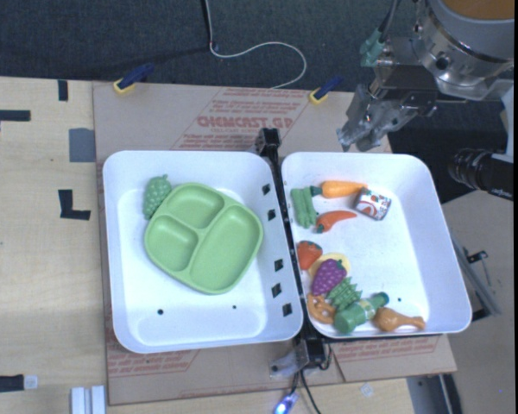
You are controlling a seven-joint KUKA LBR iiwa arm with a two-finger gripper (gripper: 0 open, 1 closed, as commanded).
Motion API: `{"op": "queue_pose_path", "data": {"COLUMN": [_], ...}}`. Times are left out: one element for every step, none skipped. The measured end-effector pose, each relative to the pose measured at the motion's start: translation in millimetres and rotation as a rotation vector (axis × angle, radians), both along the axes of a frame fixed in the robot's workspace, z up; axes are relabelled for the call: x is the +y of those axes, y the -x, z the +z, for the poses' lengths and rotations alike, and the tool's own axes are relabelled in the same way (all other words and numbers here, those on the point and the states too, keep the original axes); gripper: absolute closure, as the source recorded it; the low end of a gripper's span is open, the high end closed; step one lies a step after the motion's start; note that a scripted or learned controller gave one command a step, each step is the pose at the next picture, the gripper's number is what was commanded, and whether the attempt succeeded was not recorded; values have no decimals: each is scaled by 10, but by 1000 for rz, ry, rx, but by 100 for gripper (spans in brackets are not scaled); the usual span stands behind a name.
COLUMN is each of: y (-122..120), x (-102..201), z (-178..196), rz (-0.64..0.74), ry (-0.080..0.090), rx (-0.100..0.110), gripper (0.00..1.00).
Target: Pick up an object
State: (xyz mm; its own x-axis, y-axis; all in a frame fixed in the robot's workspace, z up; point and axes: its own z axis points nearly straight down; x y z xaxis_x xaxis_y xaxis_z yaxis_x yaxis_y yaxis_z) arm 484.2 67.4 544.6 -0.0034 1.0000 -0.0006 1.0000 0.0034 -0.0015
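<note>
toy food [345,261] in right bin [432,257]

Arm [466,24] cut off top-right.

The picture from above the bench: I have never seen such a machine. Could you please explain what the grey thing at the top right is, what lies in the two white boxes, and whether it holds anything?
The camera is fixed above the bench and looks down at a slant. The grey thing with the orange band is a robot arm that reaches in from the right. At its end sits a gripper, a small two-finger hand for picking things up. It hangs above the far edge of the right bin, and I see nothing between its fingers.

The left bin holds a green divided plate and a green bunch of toy grapes touching its far left rim. The right bin holds toy food: a carrot, green beans, a small can, purple grapes and several more pieces, mostly along its left side and near edge.
</note>
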Motion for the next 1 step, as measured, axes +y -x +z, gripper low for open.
{"op": "queue_pose_path", "data": {"y": [25], "x": [-554], "z": [-1699], "rz": [-7], "ry": [2], "rx": [18], "gripper": [100]}}
